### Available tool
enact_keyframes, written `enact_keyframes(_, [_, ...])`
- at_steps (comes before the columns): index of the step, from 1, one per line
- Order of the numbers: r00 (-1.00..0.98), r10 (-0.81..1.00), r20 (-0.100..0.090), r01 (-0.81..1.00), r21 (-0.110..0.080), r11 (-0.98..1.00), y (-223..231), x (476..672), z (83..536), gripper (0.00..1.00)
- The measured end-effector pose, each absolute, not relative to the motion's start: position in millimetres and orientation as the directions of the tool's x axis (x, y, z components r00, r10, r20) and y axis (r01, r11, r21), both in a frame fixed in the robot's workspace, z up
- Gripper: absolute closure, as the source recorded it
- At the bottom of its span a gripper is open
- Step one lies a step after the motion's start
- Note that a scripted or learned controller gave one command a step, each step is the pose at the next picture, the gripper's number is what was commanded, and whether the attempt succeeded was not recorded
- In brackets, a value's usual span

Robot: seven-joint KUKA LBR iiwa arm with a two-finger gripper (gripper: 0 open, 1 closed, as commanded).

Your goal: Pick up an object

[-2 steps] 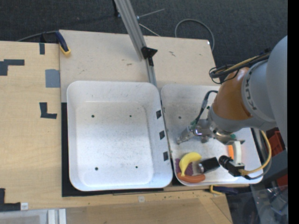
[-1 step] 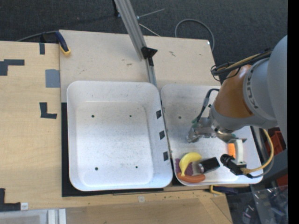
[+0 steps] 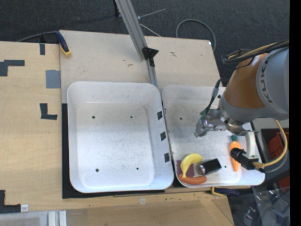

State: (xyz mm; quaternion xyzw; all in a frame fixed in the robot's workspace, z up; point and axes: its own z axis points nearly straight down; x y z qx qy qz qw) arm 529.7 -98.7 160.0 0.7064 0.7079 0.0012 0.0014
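Several objects: yellow banana-shaped piece [image 3: 190, 161], black block [image 3: 210, 165] and orange-red piece [image 3: 193, 179] bunched at right bin's near edge; orange carrot-like piece [image 3: 234, 152] by its right rim.
Jaws [image 3: 201, 129]: above bare floor of right bin [image 3: 183, 105], apart from the cluster; open or closed cannot be told.
Arm [image 3: 256, 86]: enters from the right, orange band above wrist.
Left bin [image 3: 113, 135]: beside the right one on the surface [image 3: 28, 107].
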Motion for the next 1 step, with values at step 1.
enact_keyframes(1, [-0.002, 1.000, 0.000, 1.000, 0.003, 0.002, -97.9, 525.4, 203.5, 1.00])
